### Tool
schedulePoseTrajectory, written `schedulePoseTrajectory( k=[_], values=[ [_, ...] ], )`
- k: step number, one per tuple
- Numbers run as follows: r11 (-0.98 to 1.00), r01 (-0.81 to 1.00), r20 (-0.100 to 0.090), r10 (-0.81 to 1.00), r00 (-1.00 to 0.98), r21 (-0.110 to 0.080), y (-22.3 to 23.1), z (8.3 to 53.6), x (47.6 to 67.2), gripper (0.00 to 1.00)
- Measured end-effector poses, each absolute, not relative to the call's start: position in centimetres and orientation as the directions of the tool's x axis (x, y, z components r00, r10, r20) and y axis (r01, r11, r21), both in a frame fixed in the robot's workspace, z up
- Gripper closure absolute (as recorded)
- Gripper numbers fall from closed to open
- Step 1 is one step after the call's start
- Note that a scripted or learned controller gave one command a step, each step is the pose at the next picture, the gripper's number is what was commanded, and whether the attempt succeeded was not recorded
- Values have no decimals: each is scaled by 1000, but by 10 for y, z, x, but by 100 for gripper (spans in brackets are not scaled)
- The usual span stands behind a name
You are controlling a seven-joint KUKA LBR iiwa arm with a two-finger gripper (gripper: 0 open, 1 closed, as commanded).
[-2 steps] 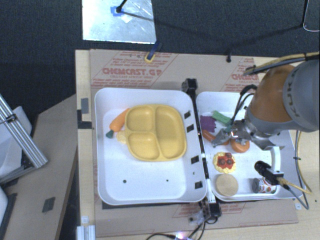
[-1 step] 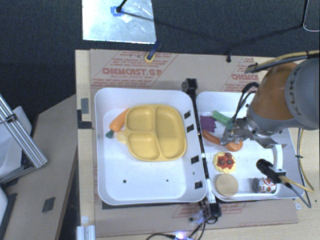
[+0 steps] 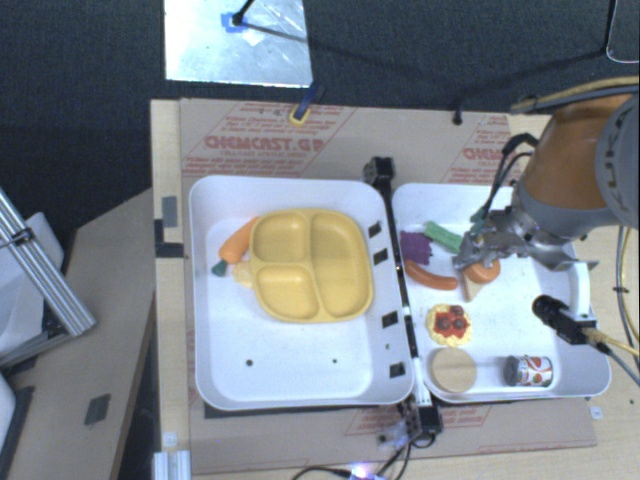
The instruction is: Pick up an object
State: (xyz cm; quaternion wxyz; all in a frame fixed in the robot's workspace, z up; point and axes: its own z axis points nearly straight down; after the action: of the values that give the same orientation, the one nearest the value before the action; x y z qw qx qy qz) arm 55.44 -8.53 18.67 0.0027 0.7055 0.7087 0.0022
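Note:
My gripper [image 3: 479, 259] hangs low over the right bin [image 3: 590, 368], near its middle. Right under it lies a small orange-red piece [image 3: 484, 275], partly covered by the gripper. An orange sausage [image 3: 430, 277] lies just to the left of it. A green piece [image 3: 443, 236] and a purple piece [image 3: 415, 247] sit further to the upper left. Toward the bin's front are a small pizza [image 3: 450, 324], a tan disc [image 3: 453, 370] and a little can [image 3: 528, 371] on its side.
The left bin [image 3: 215, 368] holds a yellow divided plate [image 3: 305, 265] with a carrot [image 3: 237, 240] at its left edge. A black divider [image 3: 396, 268] runs between the bins. The arm's grey and orange body [image 3: 580, 178] covers the right bin's far right corner.

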Motion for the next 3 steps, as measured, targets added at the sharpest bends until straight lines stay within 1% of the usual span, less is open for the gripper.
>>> schedulePoseTrajectory(
  k=[1, 2, 3],
  values=[
    [4, 1000, -1, 1000, -4, 6, -85, 227, 556, 100],
    [9, 1000, 1, 1000, -9, 3, -34, 216, 572, 100],
    [11, 1000, 2, 1000, -11, 3, 23, 217, 584, 100]
  ],
)
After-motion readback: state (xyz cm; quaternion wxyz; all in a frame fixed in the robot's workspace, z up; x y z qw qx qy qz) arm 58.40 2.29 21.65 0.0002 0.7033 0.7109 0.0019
